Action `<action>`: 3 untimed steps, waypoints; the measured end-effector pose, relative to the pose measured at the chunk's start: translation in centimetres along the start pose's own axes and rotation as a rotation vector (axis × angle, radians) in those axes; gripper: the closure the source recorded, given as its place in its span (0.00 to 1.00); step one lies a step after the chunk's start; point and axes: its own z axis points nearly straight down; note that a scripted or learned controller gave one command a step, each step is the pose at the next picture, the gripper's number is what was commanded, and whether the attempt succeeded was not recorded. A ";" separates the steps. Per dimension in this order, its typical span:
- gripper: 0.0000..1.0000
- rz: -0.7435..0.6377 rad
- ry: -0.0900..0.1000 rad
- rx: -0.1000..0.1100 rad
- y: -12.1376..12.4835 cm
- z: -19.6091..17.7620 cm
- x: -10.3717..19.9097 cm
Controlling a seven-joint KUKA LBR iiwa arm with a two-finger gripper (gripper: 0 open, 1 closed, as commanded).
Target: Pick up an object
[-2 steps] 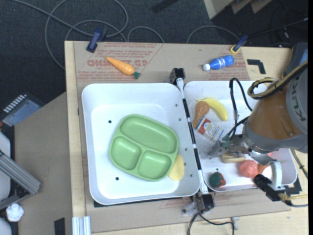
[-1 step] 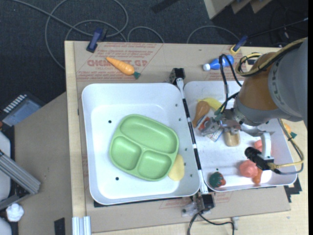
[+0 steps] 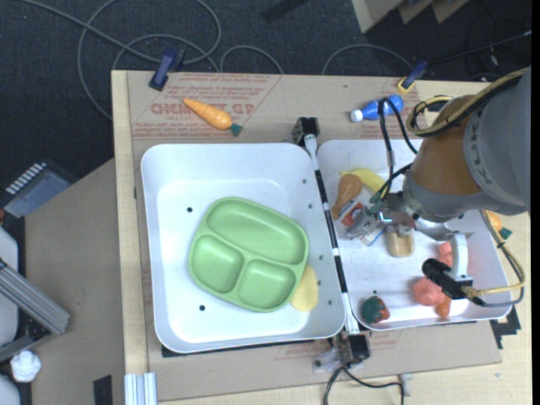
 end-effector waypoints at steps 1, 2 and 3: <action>0.00 -0.003 0.006 0.025 9.4 -0.9 -2.5; 1.00 -0.002 0.001 0.012 9.7 -2.1 -2.4; 0.00 -0.002 0.001 0.014 9.7 -2.0 -2.4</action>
